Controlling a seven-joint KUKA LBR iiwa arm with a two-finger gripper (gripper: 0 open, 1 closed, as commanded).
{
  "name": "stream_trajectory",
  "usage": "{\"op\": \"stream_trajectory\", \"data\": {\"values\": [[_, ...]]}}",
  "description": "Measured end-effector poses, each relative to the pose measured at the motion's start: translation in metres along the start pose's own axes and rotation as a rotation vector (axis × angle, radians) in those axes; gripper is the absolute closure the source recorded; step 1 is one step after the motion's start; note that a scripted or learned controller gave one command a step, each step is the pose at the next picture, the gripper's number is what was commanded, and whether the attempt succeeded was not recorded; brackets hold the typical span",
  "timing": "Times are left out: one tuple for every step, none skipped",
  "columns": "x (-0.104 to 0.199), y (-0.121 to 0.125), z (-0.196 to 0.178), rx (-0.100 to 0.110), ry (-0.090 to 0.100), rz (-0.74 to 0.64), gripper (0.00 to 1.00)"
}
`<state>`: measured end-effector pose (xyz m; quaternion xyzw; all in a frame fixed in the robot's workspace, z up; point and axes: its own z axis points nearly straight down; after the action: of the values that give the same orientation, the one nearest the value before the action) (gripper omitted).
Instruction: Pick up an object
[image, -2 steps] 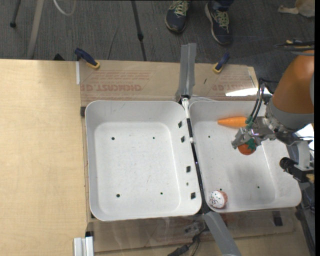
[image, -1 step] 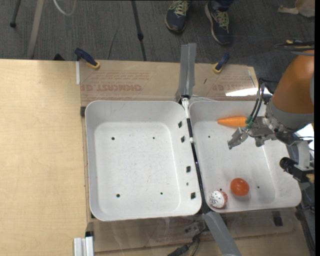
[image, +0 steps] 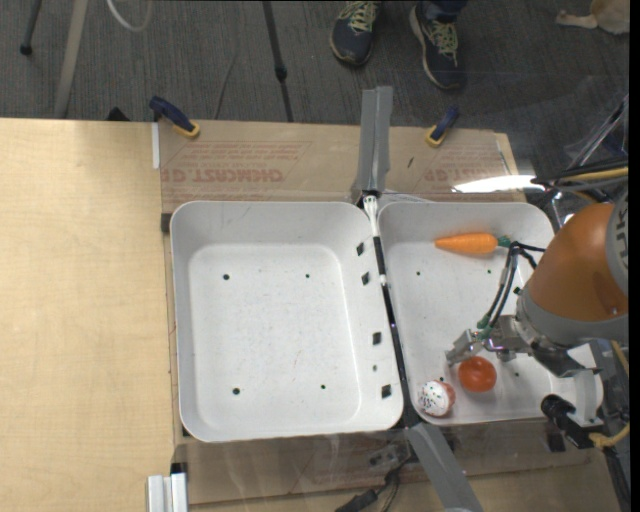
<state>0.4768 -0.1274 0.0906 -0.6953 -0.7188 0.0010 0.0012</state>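
1. Worktop: pale wood-grain surface, bare along its left side; a sheet of brown printed cardboard lies under the bins toward the far edge.
2. Left shallow white plastic bin: sits at the worktop's middle, its floor speckled with small dark holes.
3. Right shallow white plastic bin: touches the left bin along a shared middle seam, near the worktop's right edge.
4. Orange carrot-shaped toy: lies lengthwise by the far edge of the right bin, green tip pointing right.
5. Round orange-red ball: near the right bin's near edge, just beside the claw.
6. White speckled ball with red marks: at the right bin's near-left corner, just left of the orange-red ball.
7. Grey arm with orange band: reaches over the right bin from the right.
8. Claw: low over the bin floor, just above the orange-red ball; its opening cannot be told, and nothing is seen in its grip.
9. Two blue-and-yellow clamps: at the cardboard's far edge.
10. Room: dark grey carpet floor beyond the worktop, with stand legs and a pair of dark sneakers.
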Motion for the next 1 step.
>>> {"op": "stream_trajectory", "data": {"values": [[-0.0005,0.0005,-0.0086,0.0,0.0,0.004,1.0]]}}
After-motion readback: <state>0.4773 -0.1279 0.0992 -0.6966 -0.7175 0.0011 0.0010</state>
